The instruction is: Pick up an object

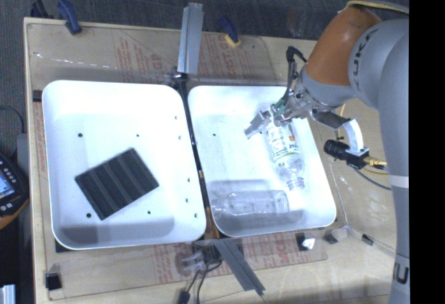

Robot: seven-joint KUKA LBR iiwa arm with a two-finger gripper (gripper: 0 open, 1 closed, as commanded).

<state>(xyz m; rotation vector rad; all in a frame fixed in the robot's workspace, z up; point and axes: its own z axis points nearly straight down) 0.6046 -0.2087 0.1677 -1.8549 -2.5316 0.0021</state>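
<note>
So the bench has two white bins; the left bin holds a dark ribbed slab; the right bin has a clear bottle along its near wall and a labelled bottle by the right wall; the claw sits right at that bottle's top end, can't tell its state.

I see two white bins, the left one holding a black ribbed pad. In the right bin lie two clear bottles, one with a white label printed in green, the other plain. The arm is grey with an orange band, and blue clamps sit on the tan bench.
</note>
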